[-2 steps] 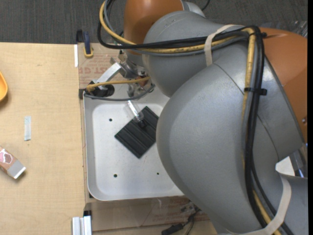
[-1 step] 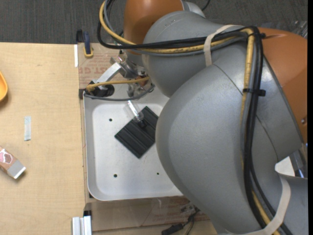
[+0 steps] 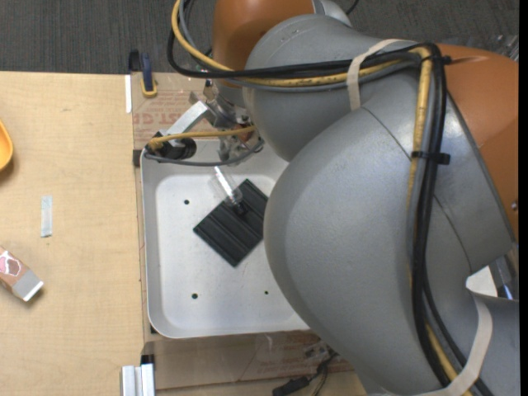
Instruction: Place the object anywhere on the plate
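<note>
A black ribbed square pad (image 3: 230,231) lies tilted in the white bin (image 3: 169,304), near its middle. My gripper (image 3: 232,195) reaches down from the wrist at the bin's far side, and its tip is at the pad's upper corner. I cannot tell whether it touches the pad. An orange rim, maybe the plate (image 3: 4,148), pokes in at the far left edge over the wooden surface. The bulky grey arm (image 3: 371,221) hides the bin's right part.
On the wooden surface (image 3: 74,139) to the left lie a small grey bar (image 3: 46,217) and a brown-and-white block (image 3: 18,275). A blue clamp (image 3: 146,71) sits at the board's far corner. Yellow and black cables (image 3: 198,52) loop around the wrist.
</note>
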{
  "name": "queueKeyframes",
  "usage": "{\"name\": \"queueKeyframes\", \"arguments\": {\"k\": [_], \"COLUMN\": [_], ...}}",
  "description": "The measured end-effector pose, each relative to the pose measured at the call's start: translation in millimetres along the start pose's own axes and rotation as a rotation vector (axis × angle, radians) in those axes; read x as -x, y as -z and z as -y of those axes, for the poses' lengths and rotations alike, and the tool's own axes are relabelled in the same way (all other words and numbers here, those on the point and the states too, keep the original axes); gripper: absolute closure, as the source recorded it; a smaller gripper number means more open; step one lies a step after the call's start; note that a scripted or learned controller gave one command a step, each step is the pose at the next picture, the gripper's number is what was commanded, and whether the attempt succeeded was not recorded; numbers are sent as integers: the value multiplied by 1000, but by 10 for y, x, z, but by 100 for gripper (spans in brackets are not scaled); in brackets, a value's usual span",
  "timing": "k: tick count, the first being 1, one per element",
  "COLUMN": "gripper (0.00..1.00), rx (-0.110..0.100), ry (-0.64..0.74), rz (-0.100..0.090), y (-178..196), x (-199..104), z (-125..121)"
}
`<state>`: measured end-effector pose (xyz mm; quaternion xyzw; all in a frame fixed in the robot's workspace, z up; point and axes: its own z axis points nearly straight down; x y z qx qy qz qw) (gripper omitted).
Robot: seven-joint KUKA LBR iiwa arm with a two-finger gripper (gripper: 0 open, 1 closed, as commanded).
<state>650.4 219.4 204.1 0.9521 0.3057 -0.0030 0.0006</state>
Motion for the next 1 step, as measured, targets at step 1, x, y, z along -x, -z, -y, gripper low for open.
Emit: {"name": "queueKeyframes", "arguments": {"k": [1], "gripper": [100], "rx": [1], "ry": [-250], "rz": [-4], "y": [488], "x": [7], "z": [88]}}
